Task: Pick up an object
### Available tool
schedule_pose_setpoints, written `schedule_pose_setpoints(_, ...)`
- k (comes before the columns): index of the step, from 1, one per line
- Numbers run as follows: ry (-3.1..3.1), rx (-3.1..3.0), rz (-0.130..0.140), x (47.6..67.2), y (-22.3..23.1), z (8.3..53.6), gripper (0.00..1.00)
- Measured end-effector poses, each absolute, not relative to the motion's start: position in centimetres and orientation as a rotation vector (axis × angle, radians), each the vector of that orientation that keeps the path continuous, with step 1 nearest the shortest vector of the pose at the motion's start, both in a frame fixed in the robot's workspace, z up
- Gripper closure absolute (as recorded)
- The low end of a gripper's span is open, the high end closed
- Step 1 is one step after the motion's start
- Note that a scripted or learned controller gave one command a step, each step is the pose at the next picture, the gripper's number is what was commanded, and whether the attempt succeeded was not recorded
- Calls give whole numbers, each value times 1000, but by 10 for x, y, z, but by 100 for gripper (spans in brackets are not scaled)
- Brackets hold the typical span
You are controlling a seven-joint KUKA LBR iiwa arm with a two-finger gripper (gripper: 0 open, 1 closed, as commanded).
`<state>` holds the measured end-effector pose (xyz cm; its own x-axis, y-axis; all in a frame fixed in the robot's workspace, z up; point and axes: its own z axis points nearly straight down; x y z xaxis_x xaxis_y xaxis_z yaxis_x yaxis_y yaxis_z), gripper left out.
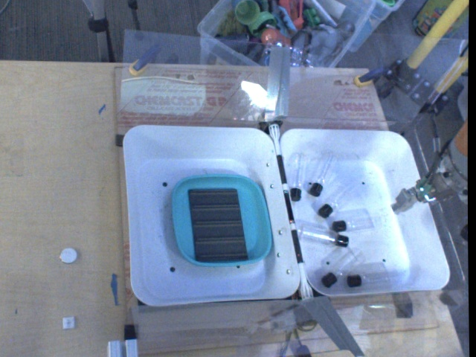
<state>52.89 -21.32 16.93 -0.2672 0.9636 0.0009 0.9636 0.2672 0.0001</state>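
Clear vials w/ black caps lie scattered in the right bin (several, mostly toward its left and front). Gripper hangs at that bin's right rim, apart from the vials; can't tell its state. Left bin holds a teal tray w/ a dark ribbed block. Both bins on the desk.

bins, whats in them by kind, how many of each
black-capped clear vials: 7, right bin
teal tray: 1, left bin
dark ridged block: 1, on the tray
total: 9
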Motion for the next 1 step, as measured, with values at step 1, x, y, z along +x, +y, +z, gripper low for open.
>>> schedule_pose_setpoints(1,-2503,-1907,-4,530,-214,180,100)
